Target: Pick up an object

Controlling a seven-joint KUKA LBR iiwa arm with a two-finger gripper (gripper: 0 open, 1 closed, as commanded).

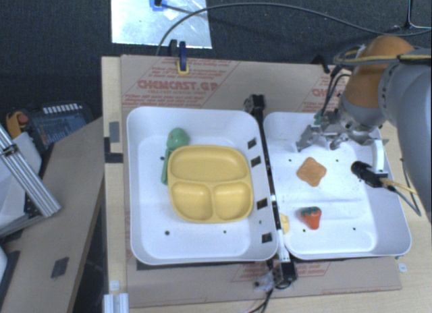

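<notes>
The gripper (pixel 318 139) was seen above the upper part of the right bin (pixel 385 234), carried by the grey arm (pixel 405 89) with its orange band, which reached in from the right. Its two fingers were spread apart, and nothing was held between them.

Below and just to the left of the gripper, a flat tan piece shaped like a cracker (pixel 311 171) lay on the floor of the right bin, apart from the fingers. Further down in the same bin, an orange-red object with a green top (pixel 311 216) was seen, well apart from the gripper. A small yellow item (pixel 284 223) rested at the left wall of that bin, near the divider between the bins.

In the left bin (pixel 145 237), a yellow divided tray (pixel 209 182) with three compartments was placed near the middle. A green object (pixel 174 144) lay at the tray's upper left edge, partly hidden by it.

Both bins were set on a surface (pixel 223 79) covered by a printed cardboard sheet.
</notes>
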